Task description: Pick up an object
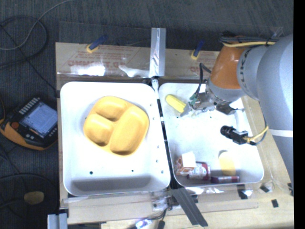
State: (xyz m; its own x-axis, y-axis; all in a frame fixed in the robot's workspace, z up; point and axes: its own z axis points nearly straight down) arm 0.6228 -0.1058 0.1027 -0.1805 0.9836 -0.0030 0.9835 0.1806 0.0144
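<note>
- A small yellow oblong object (175, 103), smooth and rounded like a bar of soft plastic or foam, lies tilted in the far left corner of the right white bin (209, 147), close to the divider between the two bins.
- Its colour is a bright, slightly greenish yellow, with a paler highlight along its upper side; its right end lies just beside the gripper.
- The gripper (196, 102) sits low in the right bin at the object's right end; its tip is dark and small, and I cannot tell whether the claw is apart or together, nor whether it touches the object.
- Behind it rises the grey arm with the orange band (226, 70) above the wrist, coming in from the right.
- A black cable fitting with a yellow lead (234, 133) hangs over the middle right of the same bin.
- At the near edge of the right bin lie a red and white packet (193, 167), a dark red pen-like stick (224, 179) and a pale yellow block (228, 165).
- The left white bin (78, 175) holds a large yellow lobed cushion-like shape (116, 124), glossy and rounded, near its centre.
- On the floor left of the bench lies an orange and black handheld pendant with a screen (31, 123).
</note>
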